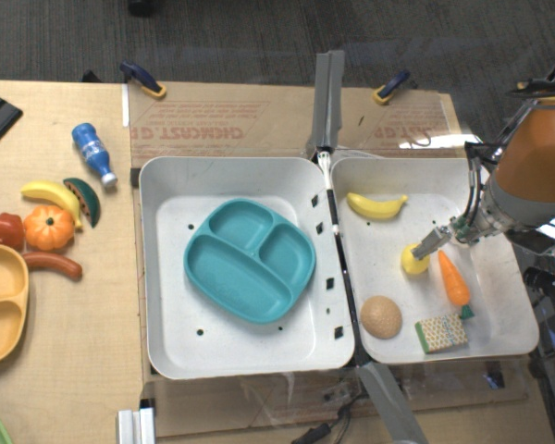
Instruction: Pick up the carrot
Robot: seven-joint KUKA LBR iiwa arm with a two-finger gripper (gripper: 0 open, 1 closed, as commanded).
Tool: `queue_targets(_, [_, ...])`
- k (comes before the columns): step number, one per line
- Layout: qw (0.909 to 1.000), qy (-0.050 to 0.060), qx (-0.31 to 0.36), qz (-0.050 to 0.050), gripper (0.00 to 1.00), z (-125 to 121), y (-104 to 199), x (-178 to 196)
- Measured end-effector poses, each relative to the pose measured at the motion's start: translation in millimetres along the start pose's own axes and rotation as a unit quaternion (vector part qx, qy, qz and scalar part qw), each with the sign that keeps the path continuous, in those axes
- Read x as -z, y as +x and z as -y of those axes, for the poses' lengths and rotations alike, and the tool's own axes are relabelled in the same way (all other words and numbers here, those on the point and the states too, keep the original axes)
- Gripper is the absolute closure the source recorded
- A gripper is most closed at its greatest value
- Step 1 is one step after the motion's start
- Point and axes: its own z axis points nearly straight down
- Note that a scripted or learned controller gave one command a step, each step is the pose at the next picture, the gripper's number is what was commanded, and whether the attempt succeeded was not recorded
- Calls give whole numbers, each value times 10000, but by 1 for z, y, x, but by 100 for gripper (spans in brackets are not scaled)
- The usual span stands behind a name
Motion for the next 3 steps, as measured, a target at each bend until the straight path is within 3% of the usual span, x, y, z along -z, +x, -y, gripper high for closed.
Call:
queue_targets(1, [9992,113,367,-61,0,55,-10,-26])
queue_targets(2, [9993,100,350,-56,100,55,-12,-17])
queue_targets(3, [9999,120,-52,-55,100,58,57,83])
